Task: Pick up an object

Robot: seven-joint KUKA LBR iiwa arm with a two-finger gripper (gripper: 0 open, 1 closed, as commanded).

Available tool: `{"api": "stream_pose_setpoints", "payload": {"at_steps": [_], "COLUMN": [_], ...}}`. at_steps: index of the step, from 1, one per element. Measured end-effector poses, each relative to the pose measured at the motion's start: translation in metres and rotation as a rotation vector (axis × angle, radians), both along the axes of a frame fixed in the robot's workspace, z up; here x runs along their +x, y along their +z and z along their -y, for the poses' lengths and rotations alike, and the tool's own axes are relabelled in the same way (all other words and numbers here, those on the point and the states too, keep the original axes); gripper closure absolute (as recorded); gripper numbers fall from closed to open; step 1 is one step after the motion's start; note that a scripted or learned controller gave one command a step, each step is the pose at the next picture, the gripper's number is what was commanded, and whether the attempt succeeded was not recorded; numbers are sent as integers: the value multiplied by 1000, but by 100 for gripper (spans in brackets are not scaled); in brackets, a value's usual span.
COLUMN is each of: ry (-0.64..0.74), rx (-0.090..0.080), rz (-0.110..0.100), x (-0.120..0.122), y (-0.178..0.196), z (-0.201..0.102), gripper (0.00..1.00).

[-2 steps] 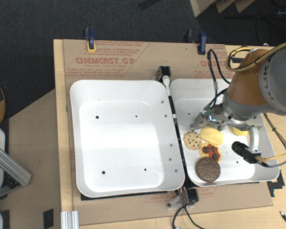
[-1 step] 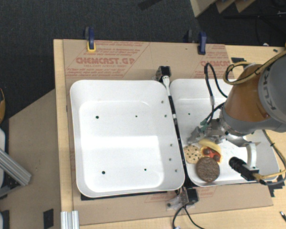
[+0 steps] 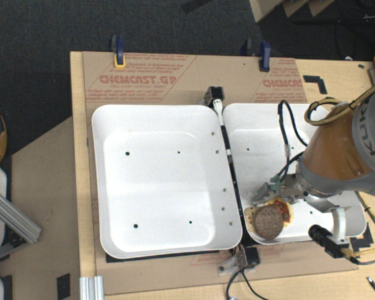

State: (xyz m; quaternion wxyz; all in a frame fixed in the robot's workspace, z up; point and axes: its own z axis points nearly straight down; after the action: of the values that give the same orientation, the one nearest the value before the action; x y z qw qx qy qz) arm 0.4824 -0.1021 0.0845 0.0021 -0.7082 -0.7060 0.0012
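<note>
Arm (image 3: pixel 340 155) reaches in from the right, over the right bin (image 3: pixel 253 130). Orange band sits above the wrist; black cable (image 3: pixel 286 127) loops up along the wrist toward the far side.

Pincer (image 3: pixel 270 194) is low in the near part of the right bin, pointing toward the bin's near-left corner. Its tips are small and blurred against the object under them. Cannot tell how far it is open, nor whether it has hold of anything.

Object: a round brown item (image 3: pixel 268 220), with a bit of orange and red at its edge (image 3: pixel 284 210). It lies just beside the pincer on the near side, close under the tips, in the near-left corner of the right bin. Contact with the pincer cannot be judged.

Left of the pincer: the black divider strip (image 3: pixel 228 161) where the two bins meet, then the left bin (image 3: pixel 106 167), well apart from it.

Beyond the pincer, on the far edge of the board (image 3: pixel 144 77): two blue clamps (image 3: pixel 117 47), one on each side. Printed red lettering on the board between them.
</note>
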Motion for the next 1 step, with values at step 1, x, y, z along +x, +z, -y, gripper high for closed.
{"api": "stream_pose_setpoints", "payload": {"at_steps": [1], "ry": [1], "rx": [-2], "rz": [6], "x": [3], "y": [10], "z": [-1], "gripper": [100]}}
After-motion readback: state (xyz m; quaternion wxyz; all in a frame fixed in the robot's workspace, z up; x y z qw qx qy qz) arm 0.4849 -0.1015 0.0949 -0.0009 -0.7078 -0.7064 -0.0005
